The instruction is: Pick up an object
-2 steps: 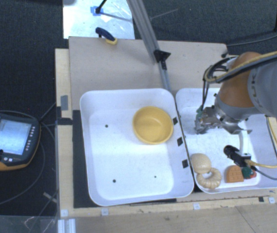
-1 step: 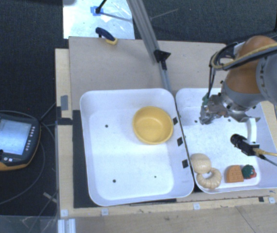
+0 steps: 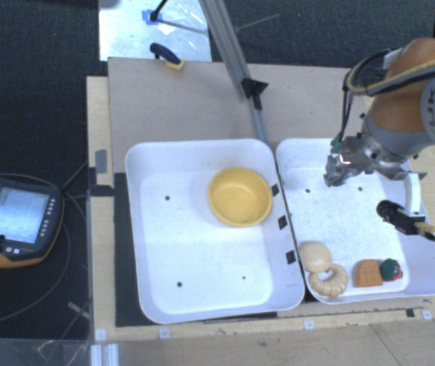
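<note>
Pale wooden counter [image 3: 179,105] under everything, carrying two shallow white plastic bins side by side. Left bin [image 3: 164,280] the larger spread of bare floor, holding just one round yellow plastic bowl [image 3: 240,196], upright, set toward its upper right corner, close to the shared wall. Right bin [image 3: 309,158] narrower in this slanted view, with the small items gathered along its near edge.

Grey arm with the orange band [image 3: 412,90] reaching in from the right, wrist bent down over the upper part of the right bin. Hand [image 3: 338,172] hanging above bare bin floor, nothing seen between its parts; whether open or closed, cannot tell at this angle. Probably poised for a descent, though well apart from every candidate below.

Candidates for picking, all in the right bin's near corner: cream bun-shaped lump [image 3: 314,255], touching a cream ring like a small bagel [image 3: 329,280] just below it; beside those, an orange ridged block [image 3: 367,274] with a small dark green piece [image 3: 390,269] against its right side. Clustering likely to crowd any grasp, and the bin's near wall close behind.

Black cylindrical fitting [image 3: 394,215] on the arm's side, hanging over the right bin.

Off the counter at left, a yellow-edged control pendant with a screen [image 3: 15,221].
</note>
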`<state>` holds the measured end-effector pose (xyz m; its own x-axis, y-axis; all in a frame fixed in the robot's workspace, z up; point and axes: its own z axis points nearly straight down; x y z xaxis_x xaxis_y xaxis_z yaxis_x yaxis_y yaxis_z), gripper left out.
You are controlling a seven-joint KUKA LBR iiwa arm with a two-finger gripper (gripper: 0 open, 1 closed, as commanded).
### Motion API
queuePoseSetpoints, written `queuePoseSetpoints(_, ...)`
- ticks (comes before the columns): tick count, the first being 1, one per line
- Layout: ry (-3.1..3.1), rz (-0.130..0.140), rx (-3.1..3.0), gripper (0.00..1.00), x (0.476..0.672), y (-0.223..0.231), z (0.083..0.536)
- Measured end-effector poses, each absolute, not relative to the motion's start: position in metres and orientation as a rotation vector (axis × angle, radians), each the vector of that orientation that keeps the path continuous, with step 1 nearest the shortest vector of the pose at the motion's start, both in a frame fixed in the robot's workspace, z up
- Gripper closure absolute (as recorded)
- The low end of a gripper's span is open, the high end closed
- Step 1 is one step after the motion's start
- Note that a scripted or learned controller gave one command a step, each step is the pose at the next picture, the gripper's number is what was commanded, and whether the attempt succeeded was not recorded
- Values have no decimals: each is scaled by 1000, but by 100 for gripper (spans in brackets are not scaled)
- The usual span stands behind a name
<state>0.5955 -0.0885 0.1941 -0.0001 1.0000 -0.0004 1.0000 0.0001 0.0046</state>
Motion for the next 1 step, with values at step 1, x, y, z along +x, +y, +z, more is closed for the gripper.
queuePoseSetpoints(1,2221,2,2220,100,596,-89,217)
